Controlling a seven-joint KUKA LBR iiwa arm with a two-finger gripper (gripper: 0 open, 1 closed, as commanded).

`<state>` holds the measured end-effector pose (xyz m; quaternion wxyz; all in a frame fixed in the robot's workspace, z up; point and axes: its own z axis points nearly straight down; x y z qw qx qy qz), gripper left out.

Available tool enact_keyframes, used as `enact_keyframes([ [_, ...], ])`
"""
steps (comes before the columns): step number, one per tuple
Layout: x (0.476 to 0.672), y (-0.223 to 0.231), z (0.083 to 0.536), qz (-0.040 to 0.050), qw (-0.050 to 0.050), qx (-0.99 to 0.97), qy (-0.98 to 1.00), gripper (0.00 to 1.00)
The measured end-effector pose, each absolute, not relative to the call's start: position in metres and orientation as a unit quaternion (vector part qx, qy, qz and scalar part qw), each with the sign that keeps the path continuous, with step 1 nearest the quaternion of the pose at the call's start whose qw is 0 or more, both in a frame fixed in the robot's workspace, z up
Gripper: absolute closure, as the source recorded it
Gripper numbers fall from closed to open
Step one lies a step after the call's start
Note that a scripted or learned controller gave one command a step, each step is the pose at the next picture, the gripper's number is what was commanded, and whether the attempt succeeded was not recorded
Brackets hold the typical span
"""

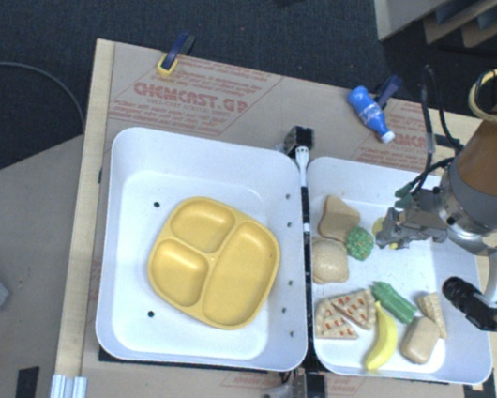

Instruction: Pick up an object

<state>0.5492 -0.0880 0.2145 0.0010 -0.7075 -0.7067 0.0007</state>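
The gripper [396, 231] is seen over the right bin [447, 371], finger state not discernible, with the nearest object, a green broccoli piece [360, 243], lying just beside it at about 8 o'clock, touching a tan bread piece [339, 217].

Two white bins [121, 219]; one yellow divided tray [214, 262]; eight toy foods [360, 243]; one blue bottle [370, 113]

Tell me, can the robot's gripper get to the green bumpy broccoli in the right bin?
Probably yes. The gripper sits just right of the green broccoli, with nothing lying on top of it. The tan food pieces beside it are close, so they might get bumped.
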Motion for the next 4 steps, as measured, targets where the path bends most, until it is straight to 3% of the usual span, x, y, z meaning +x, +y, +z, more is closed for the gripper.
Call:
enact_keyframes([
  [1, 0.547, -0.085, 0.235, -0.0013, -0.002, -0.707, -0.707, 1.0],
  [2, 0.551, -0.09, 0.214, 0.0012, 0.002, -0.707, -0.707, 1.0],
  [4, 0.541, -0.085, 0.231, -0.0008, -0.001, -0.707, -0.708, 1.0],
])
